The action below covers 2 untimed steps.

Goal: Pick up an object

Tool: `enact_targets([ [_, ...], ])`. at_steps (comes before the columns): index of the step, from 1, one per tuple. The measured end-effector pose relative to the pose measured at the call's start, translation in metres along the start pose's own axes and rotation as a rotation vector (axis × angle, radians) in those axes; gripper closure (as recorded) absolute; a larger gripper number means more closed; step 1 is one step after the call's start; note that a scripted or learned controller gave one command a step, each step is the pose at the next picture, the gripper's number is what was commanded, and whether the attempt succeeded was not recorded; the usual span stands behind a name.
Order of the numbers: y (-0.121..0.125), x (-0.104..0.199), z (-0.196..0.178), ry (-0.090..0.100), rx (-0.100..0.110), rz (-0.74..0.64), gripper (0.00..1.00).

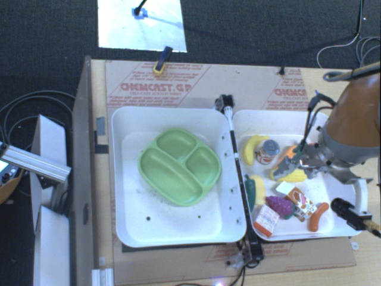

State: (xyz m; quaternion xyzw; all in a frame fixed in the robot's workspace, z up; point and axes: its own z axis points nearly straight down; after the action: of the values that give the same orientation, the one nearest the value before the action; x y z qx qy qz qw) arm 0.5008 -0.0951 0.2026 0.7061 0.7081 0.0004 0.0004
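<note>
nearest, in the right bin (342,234): a sausage (318,215), a snack packet (266,220), grapes (281,205). further back, corn (289,176) touching the claw (296,159), low among the toys; cannot tell how wide. behind, a can (268,151) beside a banana (252,148). left bin (128,219): a green tray (179,166). beyond, bare tabletop (196,82).

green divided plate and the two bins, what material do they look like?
Green plate: likely moulded plastic, uniform colour, soft sheen on the compartment ridges. Left bin and right bin: probably thin formed white plastic, with rounded corners and glossy rims. Can't confirm from above.
</note>
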Motion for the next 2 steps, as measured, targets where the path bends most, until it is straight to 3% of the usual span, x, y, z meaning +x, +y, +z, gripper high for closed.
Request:
enact_targets([
  [1,-0.005,-0.005,0.096,-0.008,-0.022,0.002,0.0],
  [2,0.044,-0.014,0.117,-0.003,-0.009,-0.002,0.0],
])
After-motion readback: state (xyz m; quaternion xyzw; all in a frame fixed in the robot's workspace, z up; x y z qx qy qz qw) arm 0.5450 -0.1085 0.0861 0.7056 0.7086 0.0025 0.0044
